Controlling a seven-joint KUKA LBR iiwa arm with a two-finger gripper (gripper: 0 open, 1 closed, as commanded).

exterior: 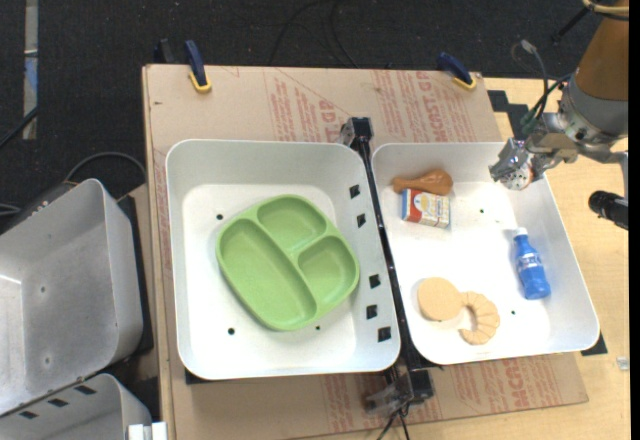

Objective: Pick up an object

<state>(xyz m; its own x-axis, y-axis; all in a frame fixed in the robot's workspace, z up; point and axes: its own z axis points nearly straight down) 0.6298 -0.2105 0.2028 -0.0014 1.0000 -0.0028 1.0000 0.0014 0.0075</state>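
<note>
Your pincer (512, 168) hangs at the right bin's (570, 323) upper right edge; I cannot tell its opening. Centre over the blue bottle (531, 266) before descending.

Glossy green plastic tray (288, 261), smooth white bins (190, 168), bare cardboard base (300, 98)

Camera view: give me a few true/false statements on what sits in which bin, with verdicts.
1. The green divided plate lies in the left bin. True.
2. The blue bottle lies in the left bin. False: it is in the right bin, near its right wall.
3. The small carton sits just below the drumstick. True.
4. The gripper holds the blue bottle. False: it is at the right bin's upper right corner, apart from the bottle.
5. The croissant touches the round cookie. True.
</note>
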